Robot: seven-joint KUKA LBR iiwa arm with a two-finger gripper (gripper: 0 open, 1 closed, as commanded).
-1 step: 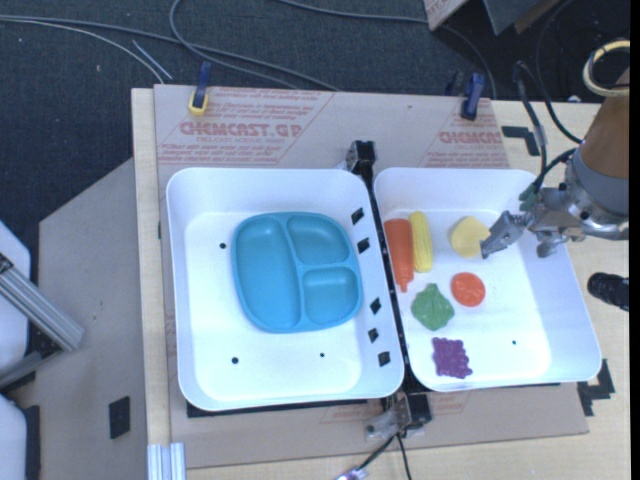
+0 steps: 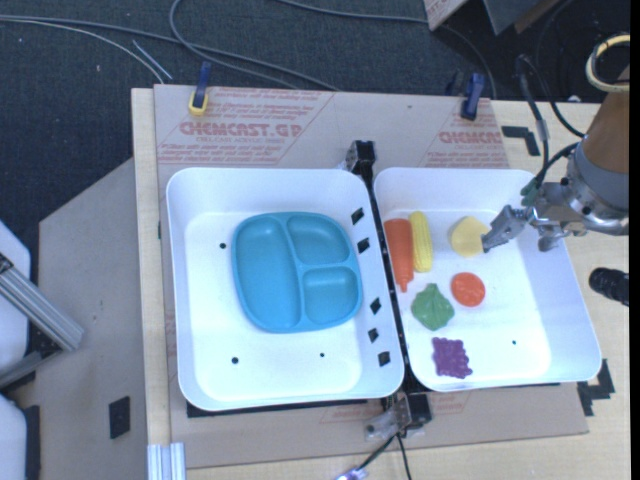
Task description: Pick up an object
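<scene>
Nearest the camera, along the front of the right bin [image 2: 560, 298], a purple grape cluster [image 2: 451, 357] lies by itself with bare white floor to its right, the roomiest spot in that bin for a descent. Just behind it sit a green leafy piece [image 2: 432, 307] and an orange-red round piece [image 2: 467, 289], near one another, so a grasp on either calls for fingers aligned to slip between neighbours rather than across them. Farther back, an orange carrot [image 2: 399, 251] and a yellow corn cob [image 2: 421, 242] lie side by side, touching or nearly so, close against the divider wall between the bins; that wall leaves little clearance on their left, making them the poorer choice. At the back, a yellow lemon-like piece [image 2: 466, 234] rests just beside the gripper [image 2: 498, 232], which reaches in from the right and hangs at the piece's right edge; nothing is seen between its fingers, and how far apart they stand cannot be told from this angle. Judging by its position, the lemon piece is the likely target: the gripper would do well to centre over it, come straight down and close across its narrow width. Across the divider, the left bin [image 2: 200, 268] holds a blue sectioned plate [image 2: 296, 269]; both bins rest on the counter [image 2: 250, 118].
</scene>
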